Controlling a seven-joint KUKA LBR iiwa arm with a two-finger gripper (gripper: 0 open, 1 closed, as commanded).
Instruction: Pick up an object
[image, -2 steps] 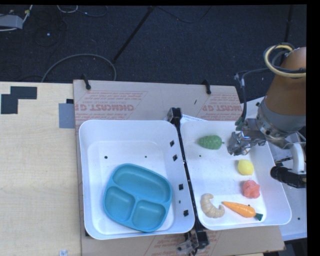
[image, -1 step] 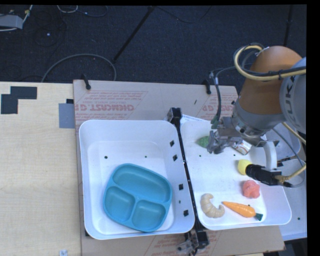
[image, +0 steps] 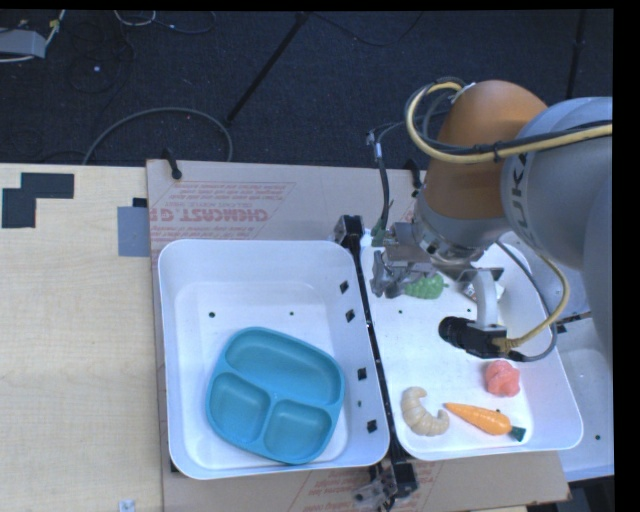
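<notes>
Camera view—pale wooden bench (image: 70, 340), dark cable-strewn floor (image: 200, 80) beyond.

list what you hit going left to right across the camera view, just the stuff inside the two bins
blue divided tray → cream croissant-shaped toy → toy carrot → pink lumpy toy. The green toy and the gripper sit further back and overlap the croissant's span, so I left them out of the order.
</notes>
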